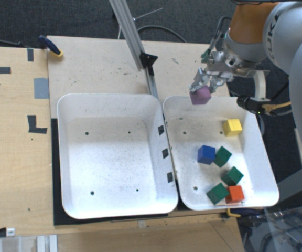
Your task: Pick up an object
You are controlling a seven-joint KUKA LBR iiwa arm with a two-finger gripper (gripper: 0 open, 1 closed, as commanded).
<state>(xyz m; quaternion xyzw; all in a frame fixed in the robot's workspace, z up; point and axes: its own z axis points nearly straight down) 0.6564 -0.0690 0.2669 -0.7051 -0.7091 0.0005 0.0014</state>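
purple block clamped between the fingers of the gripper, raised over the far rim of the right bin. grey arm with orange band enters from the right. on the bin floor lie a yellow block, a blue block, three green blocks and an orange block. left bin stands alongside.

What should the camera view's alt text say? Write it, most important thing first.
The gripper holds a purple block above the right bin's far edge. In that bin lie a yellow block, a blue block, three green blocks and an orange block.
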